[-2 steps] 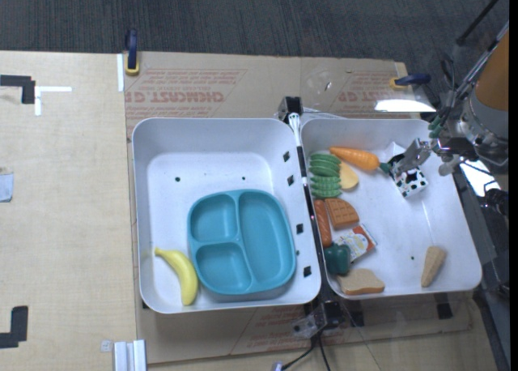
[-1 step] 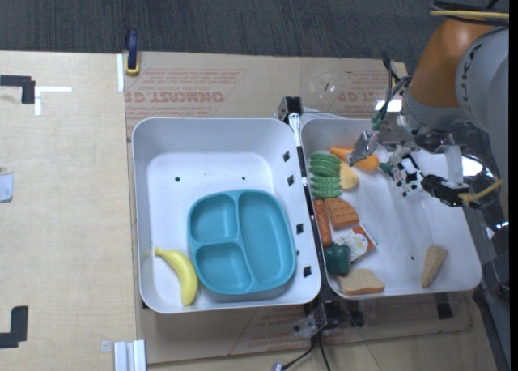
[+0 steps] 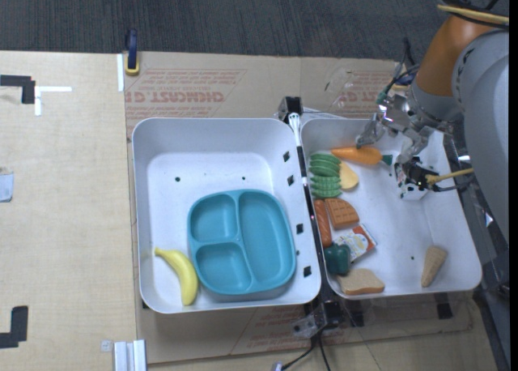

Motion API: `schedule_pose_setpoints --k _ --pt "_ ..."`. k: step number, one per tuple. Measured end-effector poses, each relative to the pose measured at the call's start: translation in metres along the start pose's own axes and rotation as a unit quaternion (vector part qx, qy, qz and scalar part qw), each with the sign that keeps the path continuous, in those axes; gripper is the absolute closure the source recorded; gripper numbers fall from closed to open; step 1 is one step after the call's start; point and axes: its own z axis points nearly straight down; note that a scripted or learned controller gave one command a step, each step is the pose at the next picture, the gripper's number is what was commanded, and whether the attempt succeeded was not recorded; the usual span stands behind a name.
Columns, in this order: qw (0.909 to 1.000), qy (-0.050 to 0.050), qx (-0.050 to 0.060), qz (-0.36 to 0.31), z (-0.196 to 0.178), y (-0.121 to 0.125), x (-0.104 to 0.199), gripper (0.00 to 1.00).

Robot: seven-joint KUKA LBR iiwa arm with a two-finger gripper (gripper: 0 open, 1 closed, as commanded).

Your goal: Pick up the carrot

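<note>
The gripper (image 3: 380,136) hangs over the far part of the right bin (image 3: 465,280), reaching in from the right below the arm's (image 3: 477,78) orange band (image 3: 441,53). Its lower end sits right at the thick end of the carrot (image 3: 357,154) — the orange root lies just left of and slightly below it, pointing its narrow tip toward the bin's left wall. The fingers seem to meet the carrot's right end, but the metalwork there is small and cluttered, so I cannot tell whether they are spread, drawn together, or clamped on it.

Just left of the carrot lies a green ridged vegetable (image 3: 325,175), with a pale yellow round piece (image 3: 349,176) tucked beside it. Nearer the camera along the left wall are a waffle-like brown slab (image 3: 341,214), a reddish sausage-like piece (image 3: 323,223) touching it, a small printed packet (image 3: 356,241), a dark green item (image 3: 337,259) and a slice of bread (image 3: 361,282). A tan cone-shaped piece (image 3: 433,266) rests well apart from these, toward the bin's near right corner.

The left bin (image 3: 162,138) holds a blue divided tray (image 3: 241,241) and a banana (image 3: 181,272) — the fruit lies just beside the tray's left edge. Both bins stand on a cardboard sheet (image 3: 186,90) over the pale bench (image 3: 65,199).
</note>
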Motion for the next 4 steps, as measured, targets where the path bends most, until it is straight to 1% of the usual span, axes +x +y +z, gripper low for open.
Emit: schedule_pose_setpoints --k 1,2,3,4 --pt "0.9978 -0.005 -0.007 0.065 0.012 -0.034 0.026 0.00" --pt "0.9810 -0.004 -0.007 0.194 0.013 -0.045 0.006 0.00" --pt "0.9760 -0.009 -0.001 0.217 0.019 -0.085 0.024 0.00" --pt "0.9408 -0.008 -0.002 0.339 0.019 -0.148 0.008 0.00"
